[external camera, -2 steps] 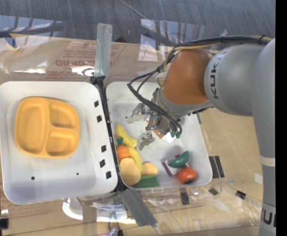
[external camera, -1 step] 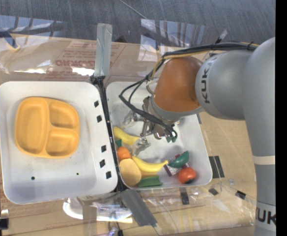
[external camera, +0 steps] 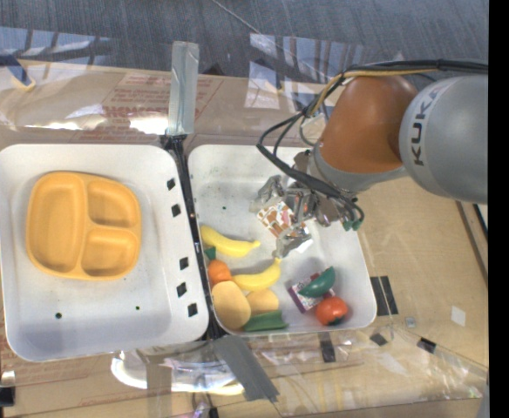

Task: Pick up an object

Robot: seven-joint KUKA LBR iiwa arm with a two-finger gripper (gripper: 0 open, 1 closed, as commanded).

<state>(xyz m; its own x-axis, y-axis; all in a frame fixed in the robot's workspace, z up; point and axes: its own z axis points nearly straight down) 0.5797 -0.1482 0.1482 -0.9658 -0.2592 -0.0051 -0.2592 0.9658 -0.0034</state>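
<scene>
Lying along the near edge of the right bin (external camera: 359,259) were a green vegetable piece (external camera: 264,322), a red tomato (external camera: 331,311) at about 4 o'clock from bin centre, and a purple packet (external camera: 304,293) touching a dark green item (external camera: 321,280) just beyond it. At 7 o'clock sat a tan rounded piece (external camera: 229,304), a small yellow piece (external camera: 263,300) beside it and an orange ball (external camera: 219,272). Two bananas followed: one (external camera: 260,277) curved near bin centre, the other (external camera: 228,241) at 9 o'clock, apart from each other. Farther in, the gripper (external camera: 291,229) hung over the bin's middle, with a crinkled printed packet (external camera: 275,219) against its fingers; whether it was clamped on the packet, or spread, could not be told. The grey arm with its orange band (external camera: 363,124) entered from 2 o'clock. The left bin (external camera: 10,259) held a yellow divided tray (external camera: 83,225), lying flat, toward 10 o'clock.
</scene>
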